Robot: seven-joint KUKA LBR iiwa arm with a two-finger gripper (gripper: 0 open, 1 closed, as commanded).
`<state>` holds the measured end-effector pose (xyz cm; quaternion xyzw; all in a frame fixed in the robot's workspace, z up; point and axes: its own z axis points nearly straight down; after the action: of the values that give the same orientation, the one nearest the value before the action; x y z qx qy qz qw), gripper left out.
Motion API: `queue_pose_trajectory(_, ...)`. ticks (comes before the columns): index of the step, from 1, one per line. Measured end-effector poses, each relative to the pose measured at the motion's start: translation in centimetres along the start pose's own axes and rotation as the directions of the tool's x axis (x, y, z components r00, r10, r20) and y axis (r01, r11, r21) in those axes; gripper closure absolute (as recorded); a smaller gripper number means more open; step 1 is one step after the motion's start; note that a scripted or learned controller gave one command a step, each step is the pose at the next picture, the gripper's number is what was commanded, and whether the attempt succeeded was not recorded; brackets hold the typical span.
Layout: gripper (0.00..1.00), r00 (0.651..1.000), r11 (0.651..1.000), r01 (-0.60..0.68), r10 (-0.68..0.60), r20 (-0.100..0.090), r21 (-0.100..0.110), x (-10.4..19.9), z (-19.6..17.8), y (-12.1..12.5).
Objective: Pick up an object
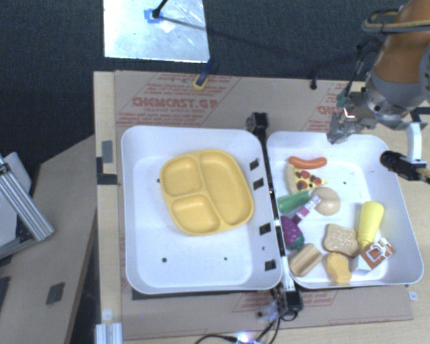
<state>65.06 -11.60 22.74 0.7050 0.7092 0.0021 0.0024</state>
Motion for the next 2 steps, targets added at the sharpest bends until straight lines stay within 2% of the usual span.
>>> queue_pose_trajectory(2,1.0,1.0,1.0,-0.007,0.007,-0.001,0.008,2.1,-0.6,-9.0)
